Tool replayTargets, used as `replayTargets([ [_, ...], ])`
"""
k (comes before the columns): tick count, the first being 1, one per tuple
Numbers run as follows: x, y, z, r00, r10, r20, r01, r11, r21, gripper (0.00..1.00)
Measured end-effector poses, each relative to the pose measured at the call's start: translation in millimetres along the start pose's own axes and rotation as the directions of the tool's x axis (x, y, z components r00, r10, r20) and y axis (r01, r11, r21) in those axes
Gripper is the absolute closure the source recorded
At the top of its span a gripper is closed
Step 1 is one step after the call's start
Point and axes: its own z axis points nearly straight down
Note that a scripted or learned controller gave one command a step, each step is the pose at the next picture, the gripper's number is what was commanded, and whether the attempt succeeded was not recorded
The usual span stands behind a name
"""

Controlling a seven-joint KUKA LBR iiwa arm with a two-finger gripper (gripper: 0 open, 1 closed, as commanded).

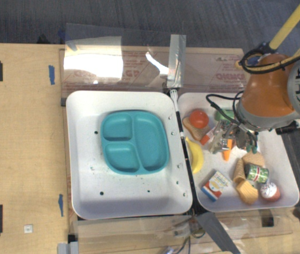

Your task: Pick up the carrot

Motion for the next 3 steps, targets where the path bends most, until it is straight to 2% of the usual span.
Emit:
replayTargets([
  [1, 24, 87, -87, 0.996, -0.091, -0.016, 0.091, 0.996, -0.006, 1.0],
  [2, -7, -5, -91, 0.993, -0.118, -0.022, 0.118, 0.993, 0.0, 1.0],
  [3, -7, -2, -91, 0.992, -0.123, -0.022, 0.123, 0.992, -0.003, 0.0],
])
